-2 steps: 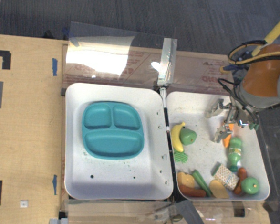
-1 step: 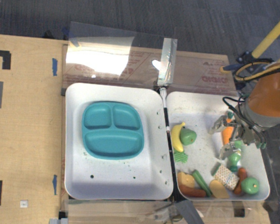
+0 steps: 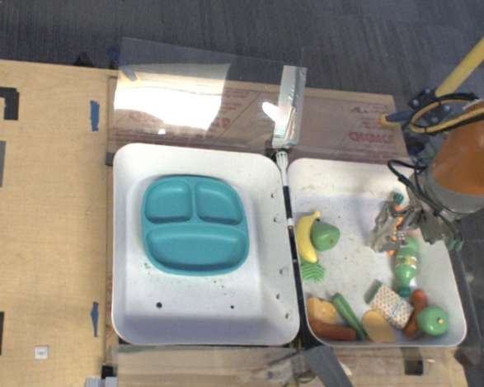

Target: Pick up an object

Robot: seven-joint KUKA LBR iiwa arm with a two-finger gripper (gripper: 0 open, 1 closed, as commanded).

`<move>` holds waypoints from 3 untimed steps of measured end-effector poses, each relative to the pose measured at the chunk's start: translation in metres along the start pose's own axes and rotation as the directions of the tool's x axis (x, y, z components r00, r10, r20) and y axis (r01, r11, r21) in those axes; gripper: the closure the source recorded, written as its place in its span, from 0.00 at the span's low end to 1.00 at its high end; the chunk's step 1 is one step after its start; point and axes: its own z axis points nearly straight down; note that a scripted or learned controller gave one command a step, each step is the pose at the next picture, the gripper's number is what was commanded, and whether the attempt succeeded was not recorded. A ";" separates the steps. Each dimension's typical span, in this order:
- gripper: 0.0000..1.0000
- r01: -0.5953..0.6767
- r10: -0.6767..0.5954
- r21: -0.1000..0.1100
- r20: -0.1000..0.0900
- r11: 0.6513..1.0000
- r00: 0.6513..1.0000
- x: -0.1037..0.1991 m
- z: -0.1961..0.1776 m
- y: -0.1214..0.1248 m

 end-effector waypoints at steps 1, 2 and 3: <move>1.00 -0.110 0.109 -0.005 -0.014 0.994 0.994 -0.041 0.015 0.015; 1.00 -0.143 0.143 -0.003 -0.003 0.990 0.990 -0.082 -0.147 0.018; 0.00 -0.144 0.144 -0.005 -0.016 0.990 0.989 -0.080 -0.139 0.019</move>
